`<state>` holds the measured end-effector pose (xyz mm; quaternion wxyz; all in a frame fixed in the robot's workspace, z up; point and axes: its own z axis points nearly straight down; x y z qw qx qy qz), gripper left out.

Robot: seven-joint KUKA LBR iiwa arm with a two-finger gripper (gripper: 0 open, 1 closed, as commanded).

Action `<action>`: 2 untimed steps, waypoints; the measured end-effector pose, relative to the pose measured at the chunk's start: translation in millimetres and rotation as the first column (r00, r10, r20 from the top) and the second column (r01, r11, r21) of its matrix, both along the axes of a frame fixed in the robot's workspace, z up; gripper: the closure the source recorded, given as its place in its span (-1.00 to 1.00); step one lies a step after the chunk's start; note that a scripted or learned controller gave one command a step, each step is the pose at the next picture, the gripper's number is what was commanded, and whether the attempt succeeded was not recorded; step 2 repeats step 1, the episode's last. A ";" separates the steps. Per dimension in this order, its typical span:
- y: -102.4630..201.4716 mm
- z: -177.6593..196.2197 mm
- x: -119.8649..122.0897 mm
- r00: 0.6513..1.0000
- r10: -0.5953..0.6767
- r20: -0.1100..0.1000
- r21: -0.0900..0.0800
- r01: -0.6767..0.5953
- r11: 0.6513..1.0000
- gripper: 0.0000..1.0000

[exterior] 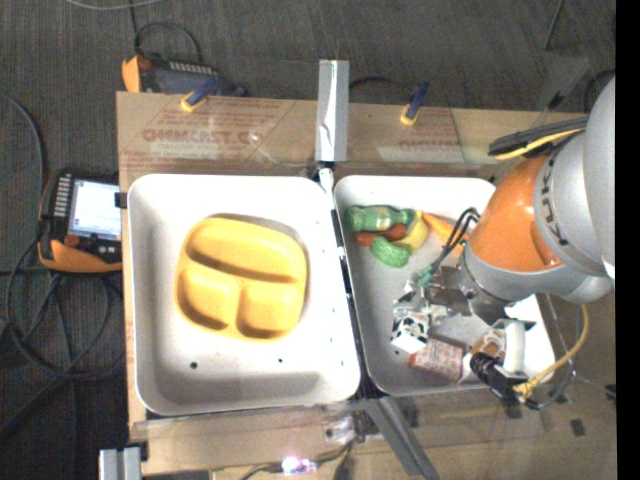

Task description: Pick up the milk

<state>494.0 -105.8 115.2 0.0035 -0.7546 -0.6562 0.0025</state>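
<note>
Milk (408, 332): small cow-patterned carton, in the right bin (380, 368), toward that bin's near-left part, resting on the floor of the bin. Gripper (432, 298) sits just above and to the right of the milk, close to touching or touching; contact not resolvable. Whether the pincer is spread or pressed together: cannot tell, the wrist body covers it from above.

Progress (judgement): approach looks done, arm is down in the right bin over the target. Grasp not confirmed, lift not done; the milk reads as lying on the bin floor.

Hard to make out: a brownish packet (437, 362) just right of the milk, partly under the arm. Green and orange food items (385, 230) at the far-left of the right bin, shapes unclear. Yellow tray (243, 278) in the left bin, well apart.
</note>
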 end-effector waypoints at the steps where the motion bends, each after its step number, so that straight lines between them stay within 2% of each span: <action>1: 44.0 67.3 12.0 0.757 -0.654 0.007 -0.009 0.654 0.757 1.00; 2: 44.0 67.3 12.0 0.757 -0.654 0.007 -0.009 0.654 0.757 1.00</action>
